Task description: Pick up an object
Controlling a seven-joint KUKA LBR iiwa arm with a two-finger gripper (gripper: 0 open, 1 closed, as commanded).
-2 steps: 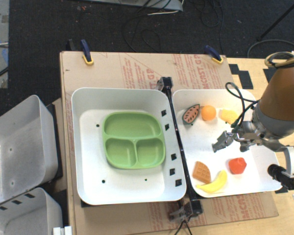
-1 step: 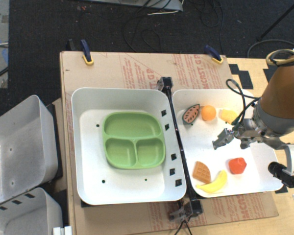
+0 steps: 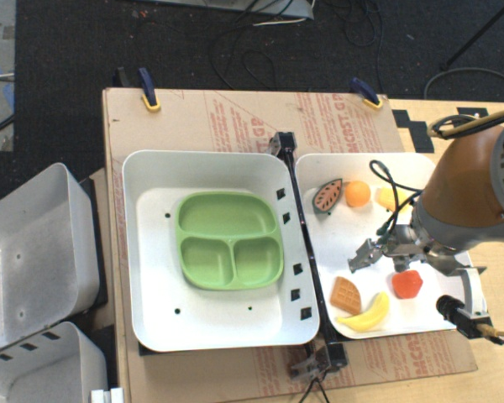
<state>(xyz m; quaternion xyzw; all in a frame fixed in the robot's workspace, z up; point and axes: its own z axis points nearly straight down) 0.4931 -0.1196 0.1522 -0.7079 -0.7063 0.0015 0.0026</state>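
End effector (image 3: 363,259) over right bin (image 3: 323,235), open, holding nothing. Waffle (image 3: 346,295) just near: light, stiff, flat; pinch across its edges.

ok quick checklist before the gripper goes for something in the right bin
1. Gripper over the right bin: ok, it sits above bare bin floor.
2. Gripper free of any toy: ok, nothing shows between its fingers.
3. Fingers open enough to grasp: cannot tell at this angle.
4. Nearest targets in sight: ok, the waffle and banana lie just below the gripper, touching each other.
5. Red toy reachable: cannot tell, the arm partly covers it.
6. Green tray out of the way: ok, it lies in the left bin.
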